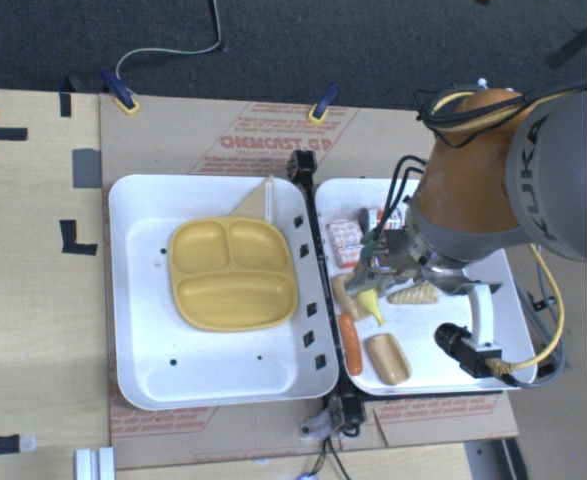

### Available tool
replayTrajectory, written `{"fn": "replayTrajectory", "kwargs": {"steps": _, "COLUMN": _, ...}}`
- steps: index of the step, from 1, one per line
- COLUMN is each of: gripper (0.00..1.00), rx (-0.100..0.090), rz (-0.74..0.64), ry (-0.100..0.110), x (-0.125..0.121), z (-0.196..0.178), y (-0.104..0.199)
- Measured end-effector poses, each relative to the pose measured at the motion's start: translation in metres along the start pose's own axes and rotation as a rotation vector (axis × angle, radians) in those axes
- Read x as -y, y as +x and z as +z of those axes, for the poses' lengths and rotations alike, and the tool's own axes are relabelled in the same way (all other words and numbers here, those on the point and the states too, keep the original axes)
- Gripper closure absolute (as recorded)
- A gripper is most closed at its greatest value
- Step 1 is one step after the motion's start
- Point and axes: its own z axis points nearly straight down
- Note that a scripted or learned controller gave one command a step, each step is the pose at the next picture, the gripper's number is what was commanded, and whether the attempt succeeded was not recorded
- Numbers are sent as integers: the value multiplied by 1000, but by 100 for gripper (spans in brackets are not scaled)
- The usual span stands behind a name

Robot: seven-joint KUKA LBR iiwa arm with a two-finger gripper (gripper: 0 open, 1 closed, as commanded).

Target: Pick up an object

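Camera view | gripper [375,271] hanging low in right bin [503,368], among yellow piece [370,303], hot dog [349,340], bread roll [387,357] | finger state: cannot tell | advice: centering over one item before closing, avoiding neighbours.

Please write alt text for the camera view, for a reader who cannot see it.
A grey and orange arm reaches from the right into the right bin, its gripper low over small toy foods: a hot dog, a bun and a yellow piece. The left bin holds a yellow divided plate.
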Motion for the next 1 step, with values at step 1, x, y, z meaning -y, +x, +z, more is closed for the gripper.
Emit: {"fn": "replayTrajectory", "kwargs": {"steps": 1, "gripper": 100, "rx": 0, "rz": 0, "ry": 0, "x": 0, "z": -3, "y": 32}}
